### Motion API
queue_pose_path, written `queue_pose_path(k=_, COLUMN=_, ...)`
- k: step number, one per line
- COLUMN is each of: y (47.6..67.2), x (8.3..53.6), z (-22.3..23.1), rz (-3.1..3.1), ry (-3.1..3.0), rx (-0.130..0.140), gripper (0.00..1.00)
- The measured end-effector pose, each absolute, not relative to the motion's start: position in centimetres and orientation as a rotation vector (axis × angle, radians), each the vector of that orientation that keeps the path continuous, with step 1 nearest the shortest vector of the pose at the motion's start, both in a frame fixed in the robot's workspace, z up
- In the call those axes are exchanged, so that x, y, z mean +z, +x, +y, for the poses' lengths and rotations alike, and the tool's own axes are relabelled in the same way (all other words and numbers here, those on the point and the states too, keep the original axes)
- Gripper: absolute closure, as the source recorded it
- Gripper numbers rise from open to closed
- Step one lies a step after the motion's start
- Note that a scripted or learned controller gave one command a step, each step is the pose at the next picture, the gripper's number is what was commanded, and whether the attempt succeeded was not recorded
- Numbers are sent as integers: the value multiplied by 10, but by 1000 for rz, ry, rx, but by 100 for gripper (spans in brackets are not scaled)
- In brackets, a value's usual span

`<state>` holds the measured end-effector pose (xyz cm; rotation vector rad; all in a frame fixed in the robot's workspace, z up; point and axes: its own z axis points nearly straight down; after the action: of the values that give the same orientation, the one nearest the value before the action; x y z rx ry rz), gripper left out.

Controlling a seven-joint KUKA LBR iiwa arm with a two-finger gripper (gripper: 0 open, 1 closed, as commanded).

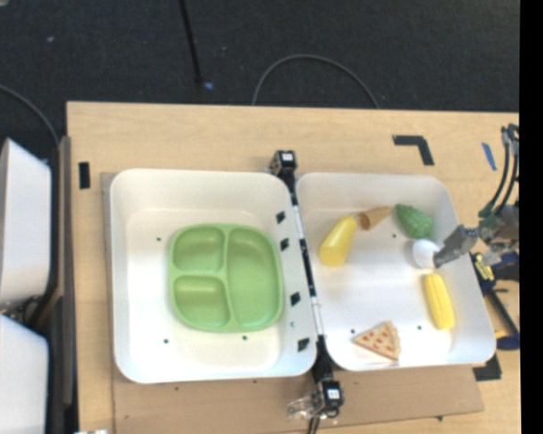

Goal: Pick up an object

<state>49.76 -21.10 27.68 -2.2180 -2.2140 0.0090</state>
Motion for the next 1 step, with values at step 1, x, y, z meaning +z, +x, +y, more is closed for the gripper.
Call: queue_pose_path(k=1, y=499, x=282, z=-210, rz=-2223, ry=-2220, rx=2, gripper=0)
